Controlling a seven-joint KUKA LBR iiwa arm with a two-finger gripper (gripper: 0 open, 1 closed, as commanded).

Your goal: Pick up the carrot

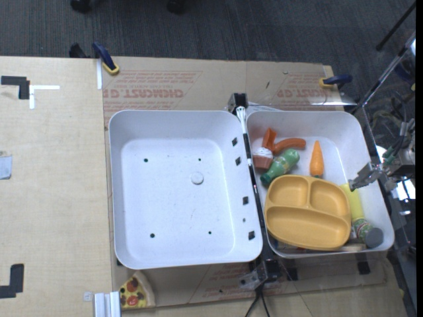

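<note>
White plastic bin (370,152), tapered orange carrot (316,159)

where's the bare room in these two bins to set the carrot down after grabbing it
The left bin offers its whole floor, bordered only by its own walls. In the right bin, small bare strips lie along the far wall and right of the carrot. Its near half is crowded by the yellow divided plate, with toy food packed left of the carrot.

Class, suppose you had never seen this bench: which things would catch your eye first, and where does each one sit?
The yellow divided plate fills the near half of the right bin. Behind it, the small orange carrot stands out against the white floor, beside a green toy vegetable. The gripper sits at that bin's right rim.
</note>
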